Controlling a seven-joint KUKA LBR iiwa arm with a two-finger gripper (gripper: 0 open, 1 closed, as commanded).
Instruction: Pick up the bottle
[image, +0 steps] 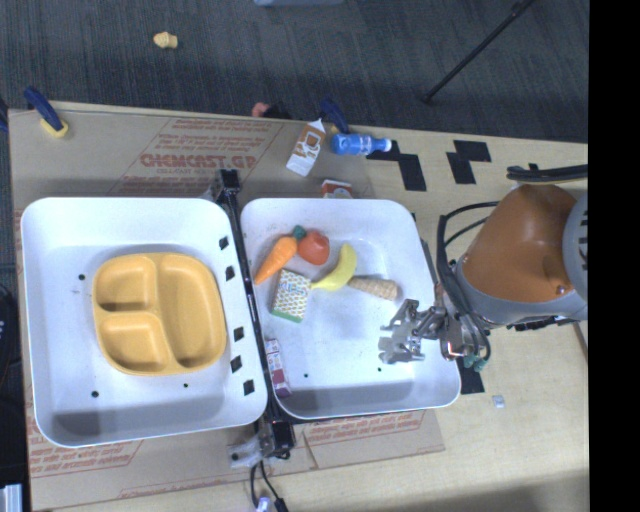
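Note:
A small blue bottle with a white cap end lies on its side on the bench, behind the right bin and outside it. My gripper is low over the right bin's front right part, far from the bottle. Its fingers stand open with only the white bin floor between them. The grey arm with its orange band reaches in from the right.
In the right bin lie a carrot, a red tomato, a banana, a green-white carton and a tan cone. The left bin holds a yellow divided plate. Small cartons lie near the bottle.

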